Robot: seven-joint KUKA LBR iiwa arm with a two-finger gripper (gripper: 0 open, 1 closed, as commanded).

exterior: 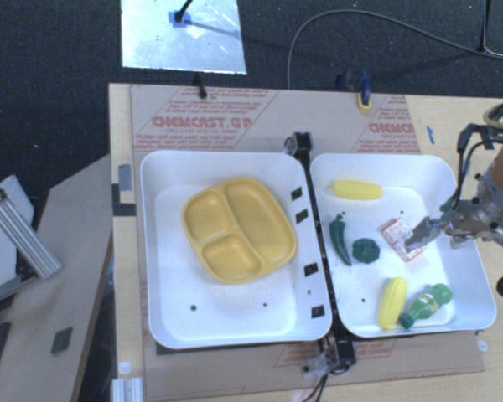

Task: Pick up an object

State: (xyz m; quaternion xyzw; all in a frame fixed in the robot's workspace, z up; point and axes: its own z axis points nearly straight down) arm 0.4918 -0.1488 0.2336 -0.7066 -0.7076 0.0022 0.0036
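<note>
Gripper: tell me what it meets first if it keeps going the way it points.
Probably the small red-and-white packet: the gripper points left just over it. Its height above the right bin is unclear.

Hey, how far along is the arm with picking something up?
Nothing looks lifted so far. The tool is down in the right bin, over the small red-and-white packet. The corn, green bottle and pepper lie untouched. Grasping and lifting remain.

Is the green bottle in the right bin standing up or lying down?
Lying down: the green bottle rests on its side on the right bin's floor, beside the corn cob.
</note>
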